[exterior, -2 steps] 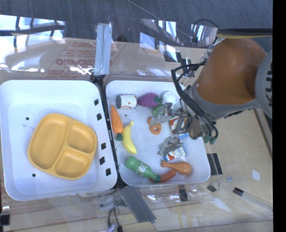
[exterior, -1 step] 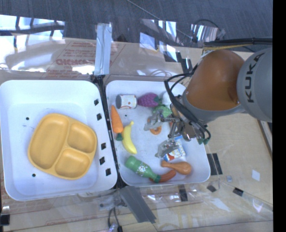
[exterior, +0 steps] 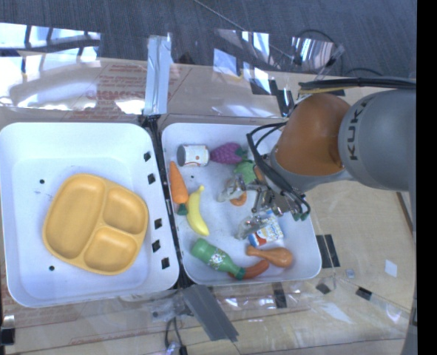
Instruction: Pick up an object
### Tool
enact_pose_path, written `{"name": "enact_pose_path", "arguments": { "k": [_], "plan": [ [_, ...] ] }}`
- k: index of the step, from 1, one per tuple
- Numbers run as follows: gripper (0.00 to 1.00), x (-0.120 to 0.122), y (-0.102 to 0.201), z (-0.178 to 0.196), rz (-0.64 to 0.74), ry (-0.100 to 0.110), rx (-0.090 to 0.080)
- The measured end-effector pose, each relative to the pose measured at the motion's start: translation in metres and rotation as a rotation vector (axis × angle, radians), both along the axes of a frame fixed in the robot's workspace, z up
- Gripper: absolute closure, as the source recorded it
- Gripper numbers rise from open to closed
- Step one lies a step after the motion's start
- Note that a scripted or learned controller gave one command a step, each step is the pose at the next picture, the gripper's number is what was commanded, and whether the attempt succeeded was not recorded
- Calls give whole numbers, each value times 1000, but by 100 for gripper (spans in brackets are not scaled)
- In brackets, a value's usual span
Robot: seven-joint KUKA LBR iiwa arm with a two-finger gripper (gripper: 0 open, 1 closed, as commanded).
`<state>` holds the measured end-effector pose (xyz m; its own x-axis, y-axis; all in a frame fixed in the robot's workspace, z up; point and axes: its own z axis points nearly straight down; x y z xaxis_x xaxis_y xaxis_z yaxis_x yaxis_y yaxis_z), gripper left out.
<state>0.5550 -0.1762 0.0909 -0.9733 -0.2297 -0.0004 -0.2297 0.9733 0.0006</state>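
Observation:
My gripper is low inside the right bin, reaching in from the right under the orange wrist band. Its two metal fingers stand apart, so it is open. One fingertip touches or sits just beside a small orange piece; the other fingertip rests next to a small white, blue and red carton. Nothing is clearly held between them. A yellow banana and an orange carrot lie to the left of the gripper. A green toy lies just above it, partly hidden by the wrist.
The right bin also holds a white can, purple grapes, a green bottle, a brown drumstick and a red chili. The left bin holds a yellow divided plate.

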Motion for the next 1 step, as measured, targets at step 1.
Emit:
{"name": "enact_pose_path", "arguments": {
  "k": [1],
  "plan": [
    [100, 1, 2, 8, 8, 2, 1]
  ]
}}
